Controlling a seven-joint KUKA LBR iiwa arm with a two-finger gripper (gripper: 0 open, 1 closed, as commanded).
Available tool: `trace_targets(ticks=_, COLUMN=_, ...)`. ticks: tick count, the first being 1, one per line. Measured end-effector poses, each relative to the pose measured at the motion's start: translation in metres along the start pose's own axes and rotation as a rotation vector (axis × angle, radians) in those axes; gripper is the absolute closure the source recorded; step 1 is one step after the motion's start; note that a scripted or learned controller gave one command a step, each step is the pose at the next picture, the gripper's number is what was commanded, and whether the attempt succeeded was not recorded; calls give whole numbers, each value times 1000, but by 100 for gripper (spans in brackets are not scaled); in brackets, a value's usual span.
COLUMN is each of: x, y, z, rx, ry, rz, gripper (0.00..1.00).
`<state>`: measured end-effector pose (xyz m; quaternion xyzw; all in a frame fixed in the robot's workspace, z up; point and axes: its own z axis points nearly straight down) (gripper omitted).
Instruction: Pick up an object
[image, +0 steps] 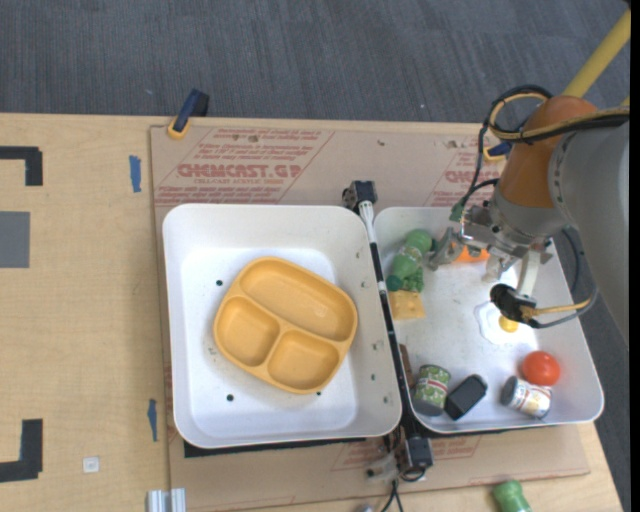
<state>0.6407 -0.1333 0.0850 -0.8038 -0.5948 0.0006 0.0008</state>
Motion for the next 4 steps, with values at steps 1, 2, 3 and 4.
trace_targets(ticks=1, x=-38, y=16, z=0, rx=-3, ry=-1, rz=3, gripper=0)
trace_targets(ticks=2, x=-60, y=9, z=-1, rx=0, ry=13, rz=-47, gripper=0)
trace_targets(ticks=3, x=-76, y=-44, z=-13, rx=3, ry=7, rz=95, gripper=0)
trace_targets(ticks=4, x=-25, y=12, z=-16, rx=-1, ry=1, rz=137, gripper=0)
